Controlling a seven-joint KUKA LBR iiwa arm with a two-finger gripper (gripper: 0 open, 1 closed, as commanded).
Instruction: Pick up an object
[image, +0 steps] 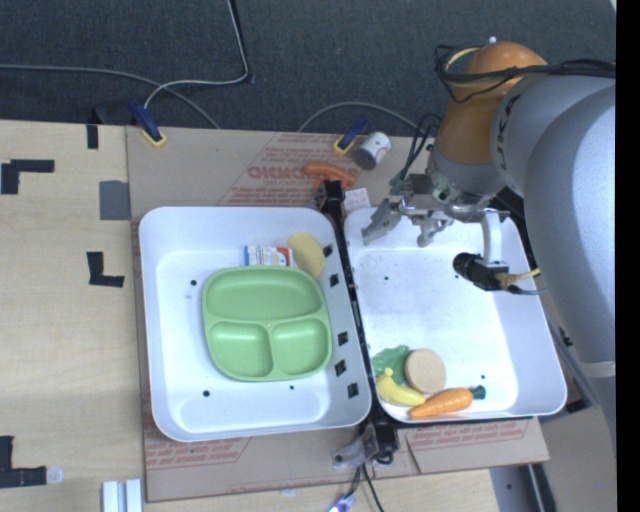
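Carrot (441, 402), banana (398, 390) and a round tan disc (425, 370) lie bunched with a green piece (391, 358) in the right bin (440, 300), down at its 6 o'clock edge. My arm (560, 140) comes in from 3 o'clock, the orange band (485, 100) sitting above the wrist, bent down over the bin's 12 o'clock rim. My gripper (402, 227) hangs there with its two fingers spread apart, released, nothing between them. From the gripper, the bunch of food lies well apart toward 6 o'clock, across the bare white floor of the bin. In the left bin (170, 330) a green divided plate (267, 324) sits in the middle, with a yellow lemon-like piece (308, 254) and a small carton (267, 256) touching its 12 o'clock side. Both bins rest on cardboard on the desk (60, 300).
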